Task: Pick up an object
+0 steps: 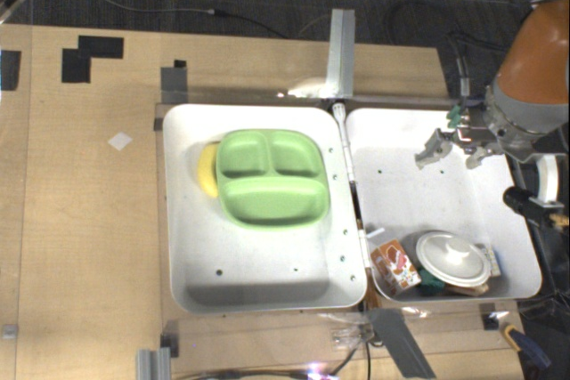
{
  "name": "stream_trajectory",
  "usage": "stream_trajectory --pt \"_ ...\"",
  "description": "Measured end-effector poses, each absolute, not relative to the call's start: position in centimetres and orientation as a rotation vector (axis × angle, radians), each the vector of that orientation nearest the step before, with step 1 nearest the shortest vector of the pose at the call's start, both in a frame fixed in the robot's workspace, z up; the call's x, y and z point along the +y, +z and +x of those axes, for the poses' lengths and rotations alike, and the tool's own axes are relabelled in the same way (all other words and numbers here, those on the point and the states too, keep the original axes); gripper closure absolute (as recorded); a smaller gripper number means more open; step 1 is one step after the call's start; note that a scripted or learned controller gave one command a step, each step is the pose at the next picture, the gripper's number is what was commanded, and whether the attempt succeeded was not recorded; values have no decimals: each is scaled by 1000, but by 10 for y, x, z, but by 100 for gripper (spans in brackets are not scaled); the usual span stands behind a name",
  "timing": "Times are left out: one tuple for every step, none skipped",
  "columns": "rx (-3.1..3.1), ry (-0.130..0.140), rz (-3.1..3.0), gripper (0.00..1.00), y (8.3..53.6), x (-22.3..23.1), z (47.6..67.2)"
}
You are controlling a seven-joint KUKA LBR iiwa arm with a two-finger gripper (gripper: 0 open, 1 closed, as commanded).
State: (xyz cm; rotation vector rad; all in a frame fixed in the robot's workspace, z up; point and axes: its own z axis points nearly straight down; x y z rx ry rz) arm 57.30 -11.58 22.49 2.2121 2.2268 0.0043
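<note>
**Gripper over right bin, nothing held**

The gripper [454, 147] hangs above the right bin [401, 191] near its far edge, fingers spread with nothing between them. Objects lie along the bin's near edge: a silver lid [452, 257] and a packet [394, 266] (touching). The left bin [191, 236] holds a green tray [270, 176] resting on a banana [207, 171].

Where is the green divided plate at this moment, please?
In the camera view, the green divided plate lies in the left bin, toward its far half, partly covering a yellow object at its left edge.
</note>
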Motion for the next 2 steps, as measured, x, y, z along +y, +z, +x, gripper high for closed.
stream_trajectory --pt "2141 5 2296 0 231 -119 571" --pt "2161 2 2279 0 144 -84 532"
